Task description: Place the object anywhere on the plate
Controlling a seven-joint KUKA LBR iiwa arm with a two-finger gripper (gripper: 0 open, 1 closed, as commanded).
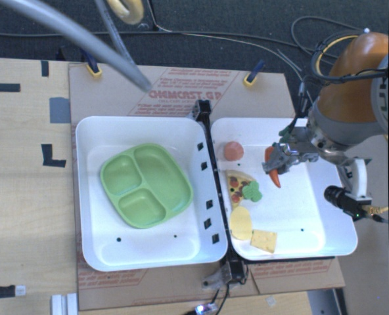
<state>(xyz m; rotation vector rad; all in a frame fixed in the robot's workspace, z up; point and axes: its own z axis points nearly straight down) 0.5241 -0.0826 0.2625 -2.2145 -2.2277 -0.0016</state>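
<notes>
Two bins (89, 195) flank a divider; claw (276, 165) grips a carrot (274, 174) near right bin's far edge, should lift clear toward green plate (146, 185).

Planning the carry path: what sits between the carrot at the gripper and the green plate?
In the camera view, the pizza slice and the black divider between the bins lie between the carrot and the plate.

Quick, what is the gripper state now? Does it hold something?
Gripper: shut on the carrot, above the right bin.
</notes>
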